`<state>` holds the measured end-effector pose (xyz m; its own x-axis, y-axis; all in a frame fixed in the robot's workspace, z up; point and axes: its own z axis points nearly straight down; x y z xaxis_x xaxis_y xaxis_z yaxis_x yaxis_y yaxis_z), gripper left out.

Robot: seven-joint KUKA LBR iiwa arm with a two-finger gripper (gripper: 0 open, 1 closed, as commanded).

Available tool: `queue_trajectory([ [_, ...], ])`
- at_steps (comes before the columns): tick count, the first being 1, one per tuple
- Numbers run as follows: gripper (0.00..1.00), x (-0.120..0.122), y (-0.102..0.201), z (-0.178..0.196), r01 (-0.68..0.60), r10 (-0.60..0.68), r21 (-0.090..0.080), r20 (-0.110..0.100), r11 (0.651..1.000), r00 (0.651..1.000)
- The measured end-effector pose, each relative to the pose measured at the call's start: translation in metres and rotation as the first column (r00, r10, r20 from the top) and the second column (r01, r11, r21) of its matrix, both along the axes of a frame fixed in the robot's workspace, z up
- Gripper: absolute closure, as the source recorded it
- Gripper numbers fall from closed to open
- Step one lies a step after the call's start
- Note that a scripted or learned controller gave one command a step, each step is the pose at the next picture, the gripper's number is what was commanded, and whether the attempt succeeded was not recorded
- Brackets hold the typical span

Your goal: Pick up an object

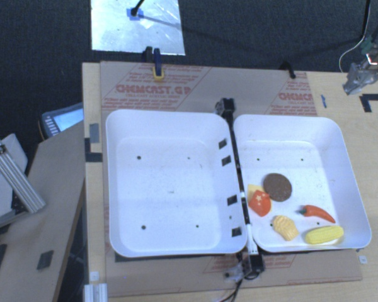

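Camera view | pincer (358, 80) hung beyond right bin's (340, 137) far-right corner, grip unreadable | brown disc (278, 187) lay inside it | nothing picked yet

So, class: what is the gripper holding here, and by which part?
Nothing is seen held. The gripper sits at the upper right, outside the bins; all the toy foods, like the brown disc, lie in the right bin.

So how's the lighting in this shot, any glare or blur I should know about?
In the camera view, light is even and soft; the right bin and left bin are bright but not blown out. The silver sheet at top reflects glare. The gripper is slightly blurred, and small toys look soft.
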<state>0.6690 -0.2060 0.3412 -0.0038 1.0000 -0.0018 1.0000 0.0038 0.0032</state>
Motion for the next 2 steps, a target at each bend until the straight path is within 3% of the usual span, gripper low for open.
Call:
queue_trajectory([
  [2, 1.00, 0.0000, -0.0001, 0.0104, -0.001, 0.001, 0.000, 0.001, 1.000, 1.000],
])
